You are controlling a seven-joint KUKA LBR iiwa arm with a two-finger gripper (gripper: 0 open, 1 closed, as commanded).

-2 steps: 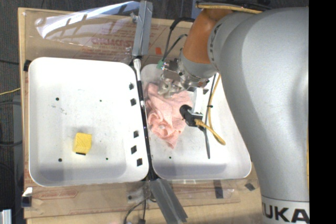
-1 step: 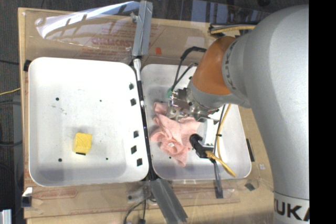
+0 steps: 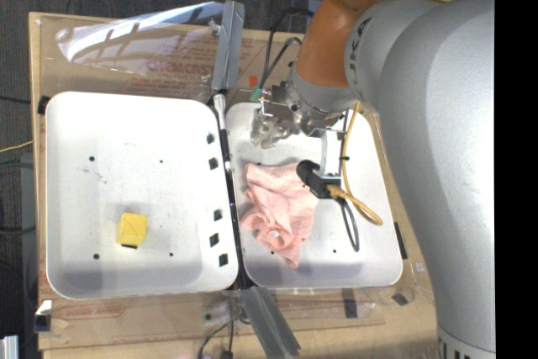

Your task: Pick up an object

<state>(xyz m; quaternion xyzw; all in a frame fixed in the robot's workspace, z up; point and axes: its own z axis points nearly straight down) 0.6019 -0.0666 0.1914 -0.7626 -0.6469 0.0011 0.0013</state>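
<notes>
A crumpled pink cloth [image 3: 277, 210] lies in the right bin [image 3: 378, 265], spread from the bin's middle toward its front left. A small yellow block [image 3: 133, 229] rests in the left bin [image 3: 126, 139] near its front. My gripper [image 3: 271, 129] hangs over the far left part of the right bin, just beyond the far edge of the cloth and apart from it. Nothing shows between its fingers.
A divider with black clips [image 3: 220, 206] separates the two bins. The arm's large grey body [image 3: 437, 139] covers the right side of the bench. A clear plastic sheet [image 3: 143, 38] lies behind the left bin.
</notes>
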